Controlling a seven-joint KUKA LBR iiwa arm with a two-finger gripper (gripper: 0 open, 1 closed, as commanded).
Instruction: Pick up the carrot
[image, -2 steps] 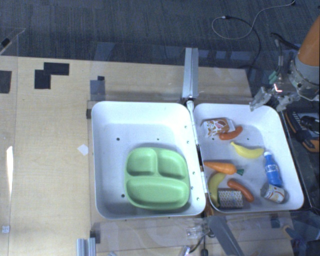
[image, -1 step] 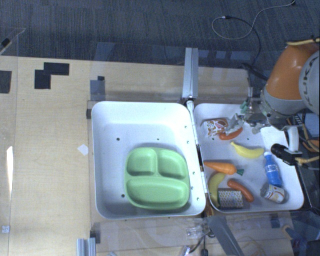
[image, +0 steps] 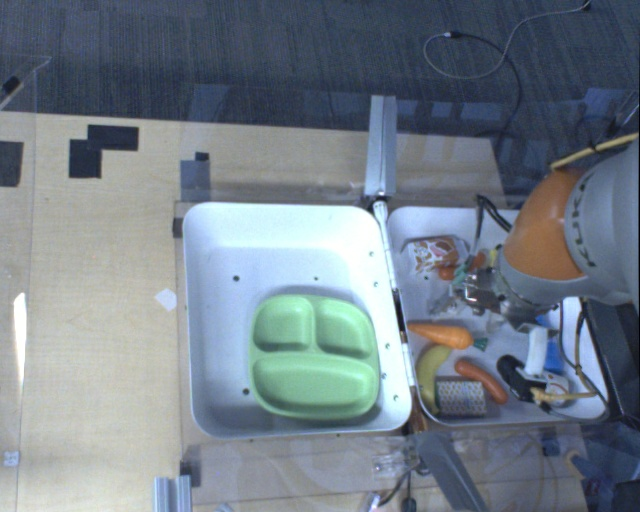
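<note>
A: What is carried by the desk (image: 90, 300)?

B: Two white bins are seen side by side; the left bin (image: 210, 300) is the larger, and a green divided tray (image: 315, 356) is laid in its near half; the right bin (image: 400, 235) is crowded, and the arm (image: 575, 235) is reached over its right side.

A: Where is the carrot (image: 440, 335) found?

B: It is laid across the middle of the right bin, near the bin's left wall; a banana (image: 429, 370) is seen just beside it toward the near edge, with a grater (image: 460, 398) at the near wall and a snack packet (image: 435, 255) toward the far wall.

A: And the gripper (image: 478, 292)?

B: It is placed just beyond the carrot's right end; nothing is seen held in it.
</note>
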